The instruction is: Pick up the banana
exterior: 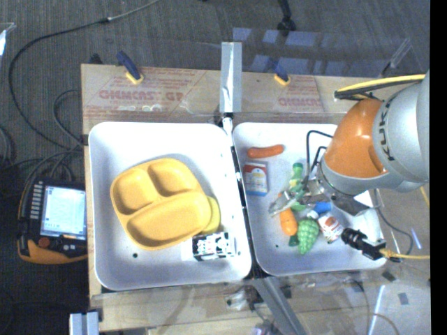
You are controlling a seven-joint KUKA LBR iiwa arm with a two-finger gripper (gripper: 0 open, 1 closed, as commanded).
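Note:
A paler yellow curved piece, which looks like the banana (214, 213), sticks out from under the right edge of the yellow divided plate (162, 202) in the left bin; most of it is hidden by the plate. My gripper (293, 199) is low in the right bin, over a cluster of small toys, well to the right of the banana and across the wall between the bins. The orange band and grey wrist cover the bin's right part.
In the left bin (105, 187), a black-and-white box (211, 246) lies in front of the plate. The right bin (279, 260) holds a sausage (266, 151), a small carton (255, 179), a carrot (288, 221), a green toy (306, 234), a blue piece (323, 206) and a small bottle (331, 227).

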